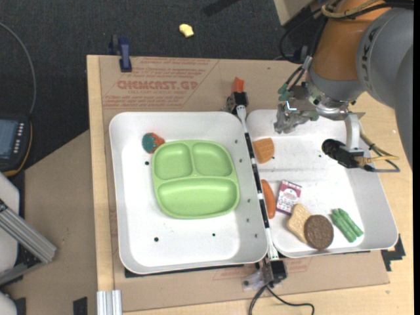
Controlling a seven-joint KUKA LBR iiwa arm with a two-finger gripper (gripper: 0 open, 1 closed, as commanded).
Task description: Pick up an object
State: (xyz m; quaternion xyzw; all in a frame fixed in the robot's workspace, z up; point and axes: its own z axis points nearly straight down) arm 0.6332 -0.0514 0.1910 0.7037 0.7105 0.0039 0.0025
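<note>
I see the arm (pixel 367 38) reaching in from the right, gripper (pixel 289 119) hanging over the far left corner of the right bin (pixel 377 195). Can't tell from this angle if it's parted or closed; nothing visible in it. Candidates for the pick all sit in the right bin: orange bread-like piece (pixel 264 150) just below and left of the gripper, close to the divider; carrot (pixel 268 198) lying along the left wall; pink packet (pixel 288 197) just beside the carrot; tan cracker (pixel 299 220) and brown round cookie (pixel 319 231) touching each other near the front edge; green bean pods (pixel 346 222) right of the cookie. Left bin (pixel 131 228) holds a green sectioned plate (pixel 194 178), three compartments, roughly centred, plus a small red-and-teal object (pixel 153 142) at the plate's far left corner, touching or nearly so. Black camera-like fixture (pixel 341 153) sits over the right bin's far right area.
</note>
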